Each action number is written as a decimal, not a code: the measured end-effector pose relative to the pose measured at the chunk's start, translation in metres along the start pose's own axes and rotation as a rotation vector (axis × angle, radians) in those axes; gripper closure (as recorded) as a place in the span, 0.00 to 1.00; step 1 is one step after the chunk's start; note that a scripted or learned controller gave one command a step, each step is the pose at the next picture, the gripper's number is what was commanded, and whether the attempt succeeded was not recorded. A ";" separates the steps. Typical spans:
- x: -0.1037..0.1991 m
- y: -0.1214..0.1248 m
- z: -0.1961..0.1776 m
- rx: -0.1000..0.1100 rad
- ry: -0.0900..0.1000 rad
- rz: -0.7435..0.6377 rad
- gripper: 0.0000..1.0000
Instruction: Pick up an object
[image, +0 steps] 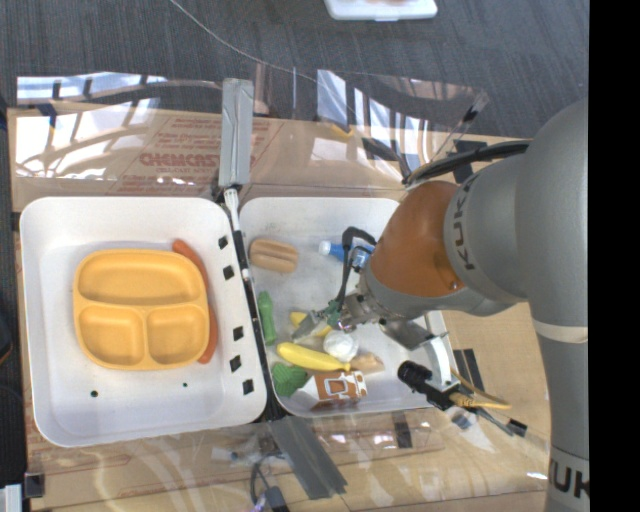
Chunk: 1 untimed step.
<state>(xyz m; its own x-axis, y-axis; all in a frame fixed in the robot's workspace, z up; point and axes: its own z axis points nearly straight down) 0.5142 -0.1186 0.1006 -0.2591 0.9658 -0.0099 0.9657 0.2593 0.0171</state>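
In the left bin (40, 330) sits a yellow tray (140, 305) with three parts, and an orange stick (200, 290) lies along its right side. In the right bin (300, 215) I see a hot dog bun (273, 255), a green pickle (266, 318), a banana (310, 357) and a small orange can (338, 386). My gripper (338, 318) is low over this pile, just above the banana. I cannot tell how it stands.

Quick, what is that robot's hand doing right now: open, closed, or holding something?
Hand: low in the right white bin among the toy foods; whether it is open, closed or holding anything cannot be told.
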 end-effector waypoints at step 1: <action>-0.015 0.030 0.008 0.014 0.011 -0.287 0.00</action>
<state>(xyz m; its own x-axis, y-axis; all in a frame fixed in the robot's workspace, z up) 0.5468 -0.1250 0.0928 -0.5219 0.8530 -0.0016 0.8530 0.5219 0.0016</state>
